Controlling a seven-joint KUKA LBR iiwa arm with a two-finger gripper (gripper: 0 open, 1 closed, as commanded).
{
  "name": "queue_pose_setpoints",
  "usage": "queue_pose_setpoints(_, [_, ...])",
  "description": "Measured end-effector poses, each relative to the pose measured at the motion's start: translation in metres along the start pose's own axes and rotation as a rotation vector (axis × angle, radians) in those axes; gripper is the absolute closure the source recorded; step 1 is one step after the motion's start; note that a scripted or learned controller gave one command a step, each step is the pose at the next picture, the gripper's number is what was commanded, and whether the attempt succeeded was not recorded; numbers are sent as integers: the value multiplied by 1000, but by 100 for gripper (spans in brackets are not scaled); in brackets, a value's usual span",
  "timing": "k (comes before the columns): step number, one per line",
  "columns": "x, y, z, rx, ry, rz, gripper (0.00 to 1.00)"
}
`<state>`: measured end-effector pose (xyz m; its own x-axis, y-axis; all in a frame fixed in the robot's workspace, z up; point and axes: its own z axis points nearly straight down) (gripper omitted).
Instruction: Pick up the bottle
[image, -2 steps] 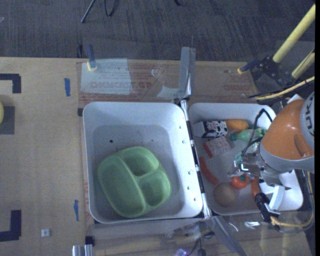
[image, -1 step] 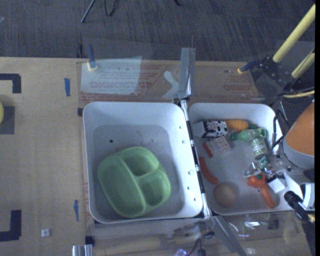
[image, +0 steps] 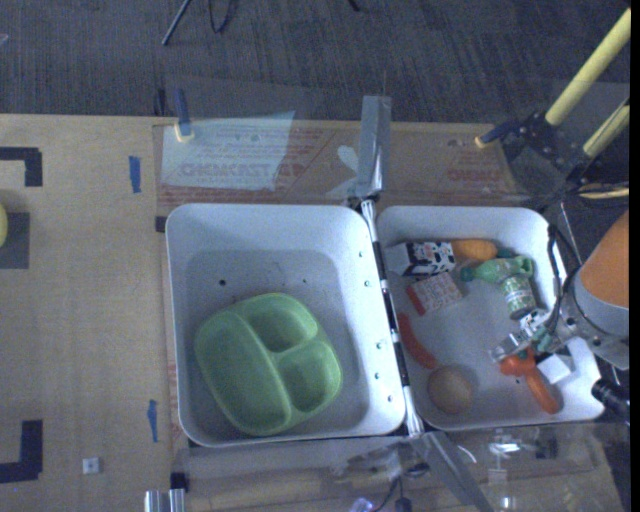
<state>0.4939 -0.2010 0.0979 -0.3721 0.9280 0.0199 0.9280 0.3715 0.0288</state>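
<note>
Plainly, bottle: the bottle (image: 517, 294) lies in the right bin (image: 470, 222), in its far right part, close to the right wall; a small clear body with a green label, its green cap end toward the far left.
Long axis: runs at a slant, from the green top near the orange piece (image: 474, 249) down and rightward toward the arm; it looks to be lying down rather than standing.
Gripper: the gripper (image: 525, 345) sits low in the same bin, just nearer the camera than the bottle's base, over an orange carrot-like toy (image: 533, 382).
Finger state: cannot tell; the metal parts at the tip are too small and cluttered to read.
Direction to the bottle: from the gripper, the bottle lies just toward the far wall of the bin, very near, perhaps touching at its base; I cannot tell which.
Hold: nothing is visibly between the fingers, so I judge the bottle not yet picked.
Neighbours: a cow-patterned carton (image: 429, 257) and a red-and-white packet (image: 435, 293) lie to the bottle's left; a brown round thing (image: 451, 388) and a red strip (image: 414, 343) sit nearer the front left.
Other bin: the left bin (image: 262, 222) holds a green divided plate (image: 267, 362), well apart from all this.
Next move, as I judge it: a short shift toward the far wall, jaws set across the bottle's slanted axis.
</note>
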Motion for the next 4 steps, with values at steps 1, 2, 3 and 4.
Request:
queue_pose_setpoints(1, [-22,9,-186,26,-22,-119,100])
queue_pose_setpoints(2, [5,-12,-95,28,-21,68,100])
queue_pose_setpoints(3, [11,-4,-308,26,-24,-1,100])
queue_pose_setpoints(4, [-12,-15,-201,24,-25,264,100])
